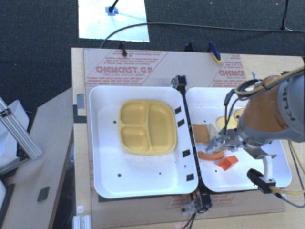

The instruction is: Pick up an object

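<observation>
Gripper [220, 144] sits low in the right bin [276, 175], near its left wall — whether it is spread or closed cannot be told. An orange curved piece [209, 155] lies just below it, an orange block [228, 162] beside that, a tan block [201, 133] just left.

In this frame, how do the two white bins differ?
The left bin holds one yellow divided tray; the right bin holds several small items, among them a tan block and an orange piece. The arm reaches over the right bin, not the left. Both are shallow and white.
</observation>
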